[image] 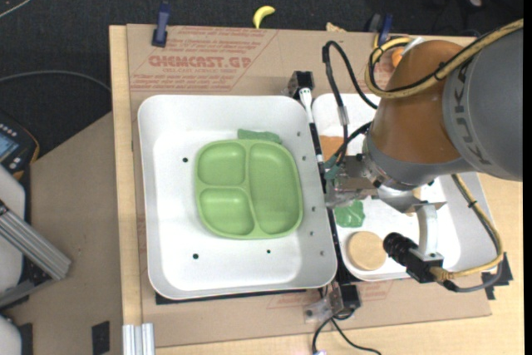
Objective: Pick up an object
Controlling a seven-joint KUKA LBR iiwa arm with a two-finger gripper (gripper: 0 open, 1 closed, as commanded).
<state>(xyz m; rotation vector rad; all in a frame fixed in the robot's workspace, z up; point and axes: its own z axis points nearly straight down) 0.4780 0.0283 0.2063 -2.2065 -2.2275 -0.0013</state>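
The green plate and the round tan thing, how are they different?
The green plate is large, squarish and split into three sections; the tan disc is small, round and plain. The plate lies in the left bin, the disc in the right bin, beside the arm. Both lie flat.

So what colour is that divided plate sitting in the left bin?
Light green. The divided plate shows plainly in the camera view, lying in the white left bin.
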